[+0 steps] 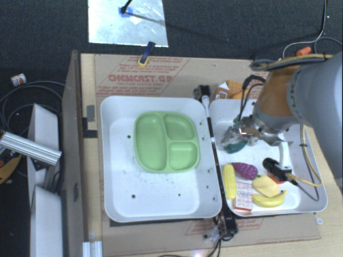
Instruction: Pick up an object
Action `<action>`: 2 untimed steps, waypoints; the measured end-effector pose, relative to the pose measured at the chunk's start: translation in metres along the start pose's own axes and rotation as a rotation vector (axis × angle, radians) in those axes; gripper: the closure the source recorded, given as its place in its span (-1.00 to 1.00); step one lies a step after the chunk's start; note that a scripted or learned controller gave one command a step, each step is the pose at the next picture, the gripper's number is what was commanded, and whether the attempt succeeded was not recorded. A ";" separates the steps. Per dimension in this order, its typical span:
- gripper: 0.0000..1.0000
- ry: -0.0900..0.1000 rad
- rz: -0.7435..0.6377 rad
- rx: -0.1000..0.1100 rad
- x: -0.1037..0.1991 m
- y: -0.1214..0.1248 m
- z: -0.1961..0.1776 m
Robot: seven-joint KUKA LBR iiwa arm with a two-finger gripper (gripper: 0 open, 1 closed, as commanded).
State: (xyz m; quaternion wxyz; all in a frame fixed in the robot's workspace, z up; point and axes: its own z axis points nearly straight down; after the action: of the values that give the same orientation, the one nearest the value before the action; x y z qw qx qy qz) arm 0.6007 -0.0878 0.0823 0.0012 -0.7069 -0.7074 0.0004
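The gripper (pixel 235 138) is seen lowered into the right bin (pixel 310 201), just beside the wall it shares with the left bin (pixel 115 208), where a green divided plate (pixel 165 142) is laid. A teal object (pixel 233 148) is pressed beneath the gripper, but how far the hand is parted, or whether anything is gripped, cannot be told. Nearer the right bin's front edge, a corn cob (pixel 229 180), a purple fruit (pixel 245 170), a banana (pixel 267 200), a lemon (pixel 266 186) and a red-and-white card (pixel 243 194) are gathered.
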 end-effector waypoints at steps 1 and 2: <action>1.00 -0.001 0.000 -0.005 -0.001 0.002 -0.013; 1.00 -0.003 0.002 -0.013 -0.022 -0.048 -0.137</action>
State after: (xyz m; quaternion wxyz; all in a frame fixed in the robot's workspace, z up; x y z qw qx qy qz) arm 0.5528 -0.1101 0.2198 -0.0047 -0.7075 -0.7067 -0.0031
